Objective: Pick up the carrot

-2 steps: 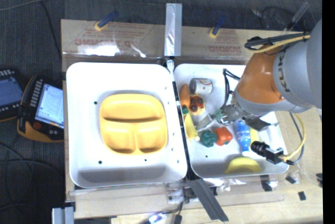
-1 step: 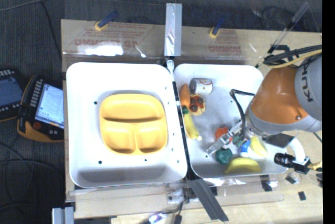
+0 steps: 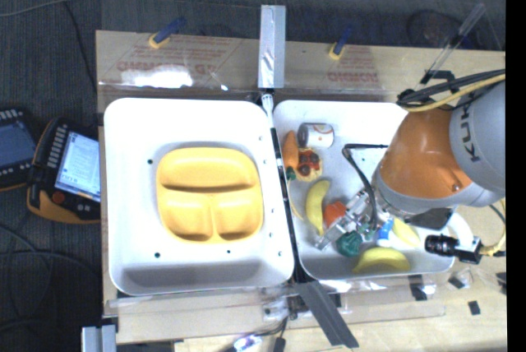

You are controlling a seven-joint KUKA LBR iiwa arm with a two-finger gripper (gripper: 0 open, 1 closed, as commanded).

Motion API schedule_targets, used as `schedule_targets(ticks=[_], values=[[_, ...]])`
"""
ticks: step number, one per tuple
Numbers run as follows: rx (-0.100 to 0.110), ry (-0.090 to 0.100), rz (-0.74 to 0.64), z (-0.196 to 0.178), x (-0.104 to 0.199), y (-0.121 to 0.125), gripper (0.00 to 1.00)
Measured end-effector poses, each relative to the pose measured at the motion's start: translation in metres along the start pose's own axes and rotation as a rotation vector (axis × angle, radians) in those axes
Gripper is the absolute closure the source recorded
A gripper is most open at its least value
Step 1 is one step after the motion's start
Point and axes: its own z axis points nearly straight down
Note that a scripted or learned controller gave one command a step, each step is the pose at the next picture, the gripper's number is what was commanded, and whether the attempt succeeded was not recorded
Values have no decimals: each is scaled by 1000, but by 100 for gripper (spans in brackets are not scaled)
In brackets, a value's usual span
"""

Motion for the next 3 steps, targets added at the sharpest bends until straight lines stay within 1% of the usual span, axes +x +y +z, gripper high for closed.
schedule_targets(ticks=[1,2,3], values=[[2,17,-357,-261,-32,-19,0],[3,24,-558,-28,-14,-15,0],[-2,4,-984,-1,4,3,0]])
